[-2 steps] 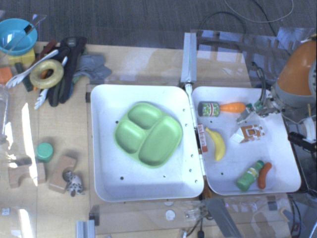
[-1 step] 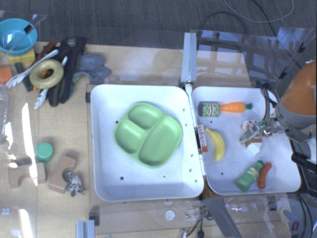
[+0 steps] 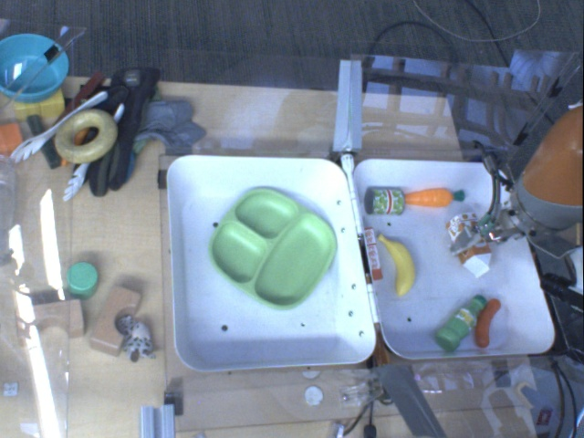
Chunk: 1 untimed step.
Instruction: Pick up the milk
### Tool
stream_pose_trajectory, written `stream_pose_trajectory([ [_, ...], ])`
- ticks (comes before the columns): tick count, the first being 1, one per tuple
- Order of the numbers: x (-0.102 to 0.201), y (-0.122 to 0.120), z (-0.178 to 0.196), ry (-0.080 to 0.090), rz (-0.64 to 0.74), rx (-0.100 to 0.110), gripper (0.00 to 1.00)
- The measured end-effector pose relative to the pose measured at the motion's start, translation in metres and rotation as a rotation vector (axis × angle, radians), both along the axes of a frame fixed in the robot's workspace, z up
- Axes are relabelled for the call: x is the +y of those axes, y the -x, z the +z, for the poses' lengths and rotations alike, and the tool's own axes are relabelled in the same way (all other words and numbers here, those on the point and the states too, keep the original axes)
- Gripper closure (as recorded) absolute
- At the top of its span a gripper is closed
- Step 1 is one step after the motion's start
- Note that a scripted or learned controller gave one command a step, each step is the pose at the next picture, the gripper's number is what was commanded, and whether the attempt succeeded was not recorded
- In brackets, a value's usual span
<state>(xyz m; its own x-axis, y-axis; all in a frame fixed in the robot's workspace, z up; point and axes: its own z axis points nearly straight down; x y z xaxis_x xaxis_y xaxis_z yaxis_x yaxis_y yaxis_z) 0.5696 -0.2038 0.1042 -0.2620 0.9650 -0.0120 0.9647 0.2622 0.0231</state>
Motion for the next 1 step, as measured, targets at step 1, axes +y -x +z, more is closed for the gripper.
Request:
stream_pose_trajectory([
  [1, 0.086, -0.0426, 0.0702, -0.006, -0.081, 0.016, 1.0],
])
